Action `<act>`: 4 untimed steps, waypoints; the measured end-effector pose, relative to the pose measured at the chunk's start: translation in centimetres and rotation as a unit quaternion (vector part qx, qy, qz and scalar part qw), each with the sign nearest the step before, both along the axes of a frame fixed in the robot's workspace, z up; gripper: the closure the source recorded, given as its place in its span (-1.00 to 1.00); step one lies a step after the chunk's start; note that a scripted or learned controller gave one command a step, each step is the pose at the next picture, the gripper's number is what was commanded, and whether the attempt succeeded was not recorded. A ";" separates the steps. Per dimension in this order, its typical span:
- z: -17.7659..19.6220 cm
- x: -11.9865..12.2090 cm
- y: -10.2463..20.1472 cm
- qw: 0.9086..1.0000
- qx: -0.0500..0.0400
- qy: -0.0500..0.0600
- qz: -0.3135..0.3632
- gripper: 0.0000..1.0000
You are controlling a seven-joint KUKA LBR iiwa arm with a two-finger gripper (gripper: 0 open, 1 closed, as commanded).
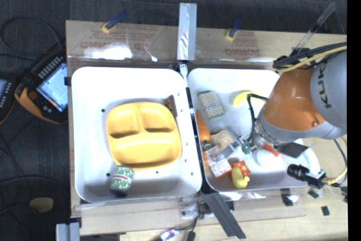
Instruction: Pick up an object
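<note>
Camera view: my gripper (247,146), grip state unclear, hangs lower right; I'd centre squarely over the yellow duck (240,178).

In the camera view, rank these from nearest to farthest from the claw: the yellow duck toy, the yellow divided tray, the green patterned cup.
Measured from the claw in the right bin:
1. Yellow duck toy, same bin, just below the claw near the front wall.
2. Yellow divided tray, middle of the left bin, across the divider.
3. Green patterned cup, front left corner of the left bin.
</note>
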State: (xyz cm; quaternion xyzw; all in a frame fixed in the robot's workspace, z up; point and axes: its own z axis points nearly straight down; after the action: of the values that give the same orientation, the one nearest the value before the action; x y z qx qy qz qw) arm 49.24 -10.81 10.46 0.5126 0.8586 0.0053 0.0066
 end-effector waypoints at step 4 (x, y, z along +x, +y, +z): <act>7.9 17.0 4.4 0.986 -0.001 0.009 -0.166 1.00</act>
State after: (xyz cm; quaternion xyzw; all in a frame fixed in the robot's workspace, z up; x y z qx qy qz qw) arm 66.27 -6.45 18.38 0.6478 0.7618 -0.0015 0.0007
